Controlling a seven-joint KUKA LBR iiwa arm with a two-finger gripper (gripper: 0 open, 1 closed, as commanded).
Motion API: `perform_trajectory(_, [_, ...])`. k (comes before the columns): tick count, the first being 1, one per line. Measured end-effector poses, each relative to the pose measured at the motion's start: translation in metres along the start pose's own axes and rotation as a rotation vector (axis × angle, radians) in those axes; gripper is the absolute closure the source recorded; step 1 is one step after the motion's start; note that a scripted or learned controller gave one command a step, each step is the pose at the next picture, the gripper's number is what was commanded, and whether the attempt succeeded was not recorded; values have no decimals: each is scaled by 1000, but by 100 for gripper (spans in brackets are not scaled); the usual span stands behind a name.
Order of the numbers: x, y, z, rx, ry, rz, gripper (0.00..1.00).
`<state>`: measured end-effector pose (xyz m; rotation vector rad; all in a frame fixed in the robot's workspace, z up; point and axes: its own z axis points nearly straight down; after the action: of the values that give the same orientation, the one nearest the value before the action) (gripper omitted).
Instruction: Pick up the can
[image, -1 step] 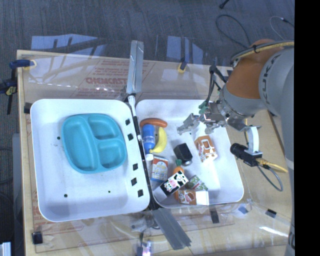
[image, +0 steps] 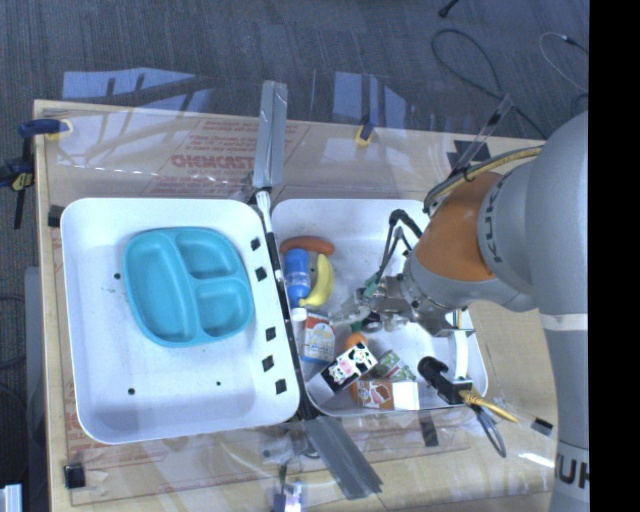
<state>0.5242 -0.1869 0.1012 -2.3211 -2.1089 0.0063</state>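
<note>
Closest to the lens is the arm (image: 520, 240), its grey and orange bulk covering the right side of the right bin (image: 345, 218). The gripper (image: 372, 305) sits low at that bin's middle, amid clutter, and its housing hides whether it is open or closed; nothing can be seen held in it. The likeliest can (image: 297, 272) is the blue cylinder lying against the bin's left wall, left of the gripper and apart from it, with a yellow banana (image: 321, 283) just beside it on the right and an orange-red item (image: 306, 245) at its upper end. A small carton (image: 318, 340) and a cow-patterned box (image: 350, 365) lie lower in the frame. The left bin (image: 100, 385) bears a blue divided tray (image: 190, 285). The reach looks unfinished: the gripper should travel left, centre over the cylinder, and close across its narrow width, not along it. The wall and the banana leave little room, so a straight-down approach seems safest.
</note>
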Motion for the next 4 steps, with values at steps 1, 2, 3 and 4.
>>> perform_trajectory(1, [-3, 75, 11, -4, 0, 10, 0])
perform_trajectory(2, [4, -13, 12, -2, 0, 72, 0])
perform_trajectory(3, [11, 60, 11, -4, 0, 76, 0])
perform_trajectory(4, [-6, -28, 11, -3, 0, 140, 0])
